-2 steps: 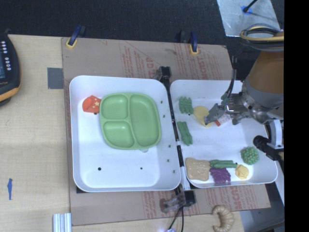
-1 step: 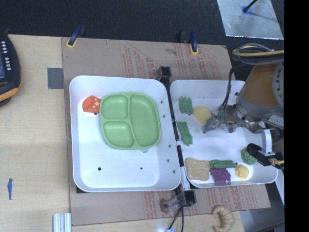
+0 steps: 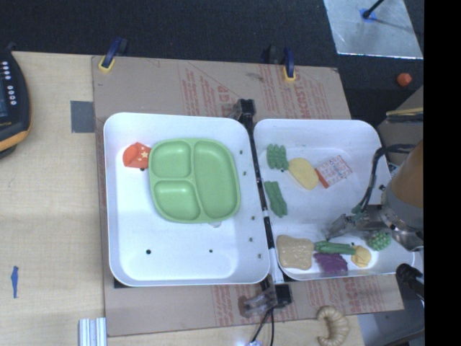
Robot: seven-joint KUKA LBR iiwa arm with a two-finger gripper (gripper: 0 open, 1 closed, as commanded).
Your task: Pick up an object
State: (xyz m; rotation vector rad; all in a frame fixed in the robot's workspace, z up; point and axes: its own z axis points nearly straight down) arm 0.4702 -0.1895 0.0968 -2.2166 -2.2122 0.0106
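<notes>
My gripper [image 3: 351,225] hangs low over the right bin [image 3: 317,130] near its right side, with the grey arm [image 3: 407,193] coming in from the right edge. Just below it lie a green bean-like stick [image 3: 333,248], a purple piece [image 3: 331,263], a yellow round piece [image 3: 361,257] and a green broccoli-like piece [image 3: 379,241]. A beige bread slice [image 3: 295,251] lies at the bin's front left. Further back are a yellow lemon-shaped piece [image 3: 303,173], a red-and-white packet [image 3: 333,169] and two dark green pieces [image 3: 276,156] [image 3: 276,197]. I see nothing held in the gripper.
The left bin [image 3: 122,251] holds a green divided plate [image 3: 194,180] and a small red object [image 3: 135,156] at its back left. A black-and-orange pendant [image 3: 11,103] lies at the far left of the bench. A tan coiled thing [image 3: 333,324] lies in front of the right bin.
</notes>
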